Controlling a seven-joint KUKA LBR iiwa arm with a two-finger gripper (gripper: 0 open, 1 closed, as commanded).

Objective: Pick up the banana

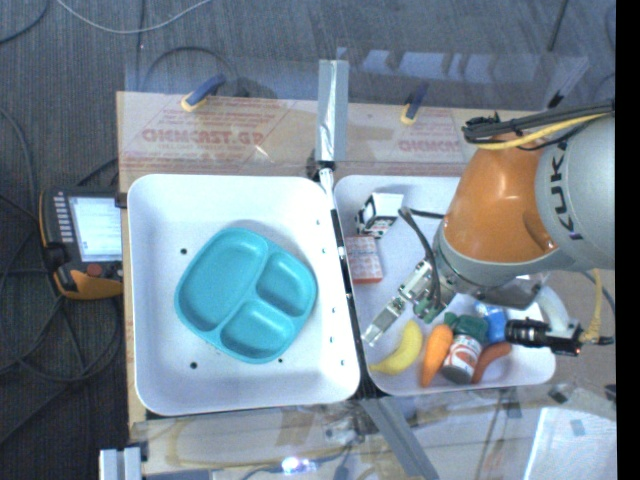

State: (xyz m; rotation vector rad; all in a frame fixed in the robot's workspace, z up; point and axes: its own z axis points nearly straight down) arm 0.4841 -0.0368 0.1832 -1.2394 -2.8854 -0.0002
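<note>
The yellow banana (400, 349) is lying in the right bin (392, 192), at about five o'clock from the blue plate (247, 293), just beside the carrot (435, 352). The gripper (404, 307) is hanging just above it, at twelve o'clock. Its fingers are sitting apart, holding nothing.

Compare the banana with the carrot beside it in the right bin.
The banana is yellow and curved; the carrot is orange, straighter and tapers to a point. The banana lies left of the carrot, nearer the divider between the bins; the carrot lies against the small can. Both lie at the near edge of the right bin, close to the gripper.
</note>
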